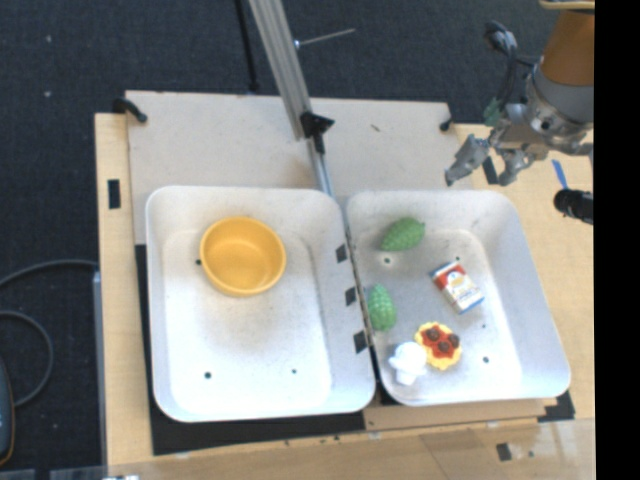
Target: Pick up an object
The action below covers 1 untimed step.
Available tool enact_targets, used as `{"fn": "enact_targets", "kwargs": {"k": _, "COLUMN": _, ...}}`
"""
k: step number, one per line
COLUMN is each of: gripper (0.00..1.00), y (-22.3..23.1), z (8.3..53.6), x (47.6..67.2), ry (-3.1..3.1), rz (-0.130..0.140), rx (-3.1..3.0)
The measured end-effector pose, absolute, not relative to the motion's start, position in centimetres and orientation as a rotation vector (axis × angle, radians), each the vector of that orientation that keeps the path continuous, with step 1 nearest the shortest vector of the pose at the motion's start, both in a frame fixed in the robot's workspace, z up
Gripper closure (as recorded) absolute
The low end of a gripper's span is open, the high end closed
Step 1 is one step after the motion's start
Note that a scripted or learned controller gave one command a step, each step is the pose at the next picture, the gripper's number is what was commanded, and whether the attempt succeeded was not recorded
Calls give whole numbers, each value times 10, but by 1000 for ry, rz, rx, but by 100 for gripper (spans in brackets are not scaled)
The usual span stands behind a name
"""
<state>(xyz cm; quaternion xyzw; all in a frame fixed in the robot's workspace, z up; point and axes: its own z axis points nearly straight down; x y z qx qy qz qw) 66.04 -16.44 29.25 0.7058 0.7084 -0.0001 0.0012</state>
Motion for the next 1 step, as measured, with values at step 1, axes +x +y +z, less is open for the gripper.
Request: {"fn": "enact_targets", "kwargs": {"k": 1, "gripper": 0, "y": -165, "z": 293, "x": 660, "ry": 2223, "rz": -2, "rx": 2215}}
